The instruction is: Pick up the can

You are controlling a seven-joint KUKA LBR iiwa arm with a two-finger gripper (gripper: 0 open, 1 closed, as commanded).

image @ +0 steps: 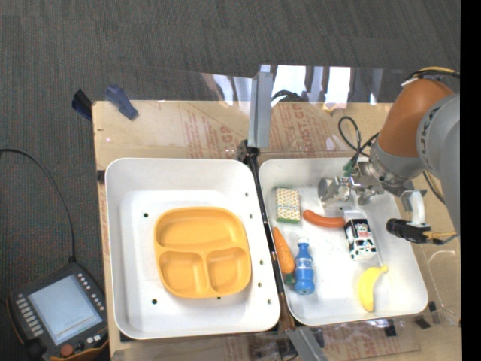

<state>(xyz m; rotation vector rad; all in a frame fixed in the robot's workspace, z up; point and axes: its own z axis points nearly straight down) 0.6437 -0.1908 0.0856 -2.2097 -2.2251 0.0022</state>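
**Black-and-white cow-patterned can [361, 239] lies in the right-hand bin, apart from the gripper**

Nearest the camera, at the view's lower left, a grey handheld control pendant with a pale screen [56, 312] rests on the dark carpet. In the shallow white bin on the view's right [409, 273], a yellow banana [368, 288] lies closest to the near rim. Left of it, a small blue plastic bottle with a red cap [304, 268] lies just beside an orange carrot [283, 250] along the bin's left wall. The other shallow white bin [128, 201] holds a yellow three-compartment plastic tray [203, 250].

The can sits farther back, right of the bin's middle, with no contact from the tool. Just beyond it to the left lies an orange-red sausage [325, 218], then a green-and-yellow checkered sponge [287, 204].

The silver two-finger gripper [334, 189] hangs over the bin's far part, beyond the sausage and apart from the can; whether it is open or closed cannot be told. The grey arm with its orange band [417, 122] reaches in from the right.
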